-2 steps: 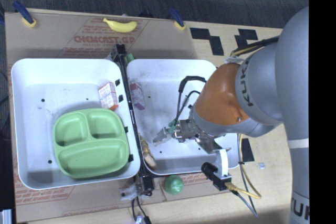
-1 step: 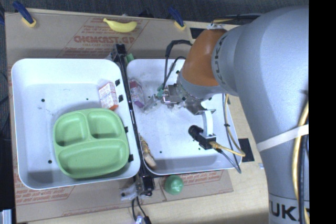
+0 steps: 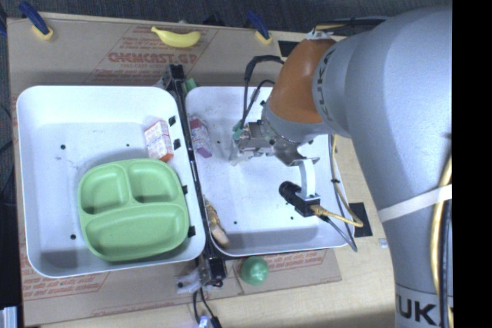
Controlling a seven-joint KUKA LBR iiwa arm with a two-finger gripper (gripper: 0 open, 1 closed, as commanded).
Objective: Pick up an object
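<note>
Looming nearest the lens is the grey arm (image 3: 400, 127), reaching in over the right bin (image 3: 307, 246), with the tool (image 3: 244, 140) low in that bin's upper left part; I cannot tell whether it is open or closed, and I see nothing held in it. My likeliest target is the small pinkish packet (image 3: 198, 134) lying against the bin's left wall, just beside the tool. I judge it light, soft and a bit slippery, so I would take it across its narrow middle, though the wall crowds one side. A tan piece (image 3: 215, 226) lies in the same bin's lower left corner, also tight to the wall. Across the divide, the left bin (image 3: 31, 165) holds a red and white carton (image 3: 158, 140) and a stiff green tray (image 3: 134, 207). Out on the table, a green ball (image 3: 254, 270) sits below the bins and a banana (image 3: 177, 35) above them
</note>
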